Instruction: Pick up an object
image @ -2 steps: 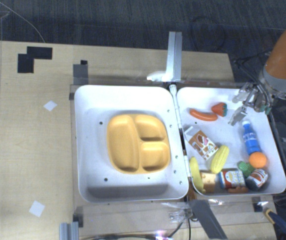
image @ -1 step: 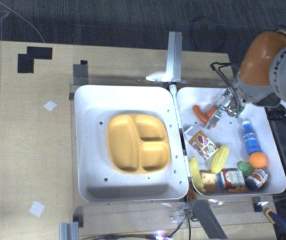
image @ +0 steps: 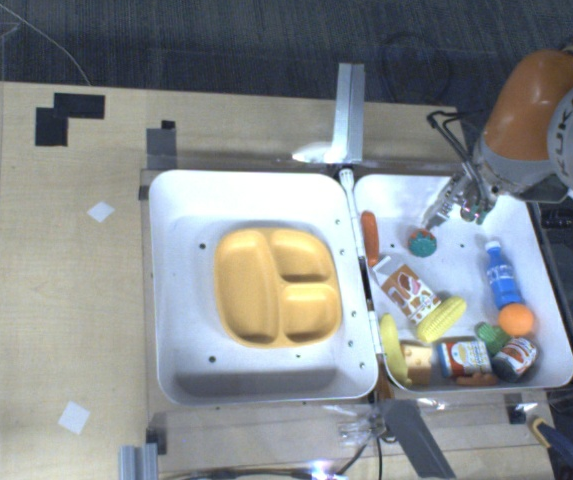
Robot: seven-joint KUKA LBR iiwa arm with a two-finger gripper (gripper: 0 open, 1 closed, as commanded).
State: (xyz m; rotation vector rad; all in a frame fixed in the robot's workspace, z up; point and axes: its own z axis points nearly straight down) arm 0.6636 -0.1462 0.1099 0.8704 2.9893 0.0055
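While the small teal object point(image: 423, 244) is lying in the right bin point(image: 551, 268), near its far wall, the hand point(image: 456, 208) is hovering just beside it, angled toward it; whether it is released or clenched, I cannot tell. The yellow tray point(image: 274, 286) is occupying the left bin point(image: 181, 268).

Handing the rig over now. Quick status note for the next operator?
Gripper: over the right bin's far side, nothing seen between its fingers.
Items, all in the right bin: small teal object just below the gripper, hot dog by the left wall, blue bottle, corn, orange.
Left bin: yellow divided tray.
Done: nothing lifted. Left: grasp and lift one object.
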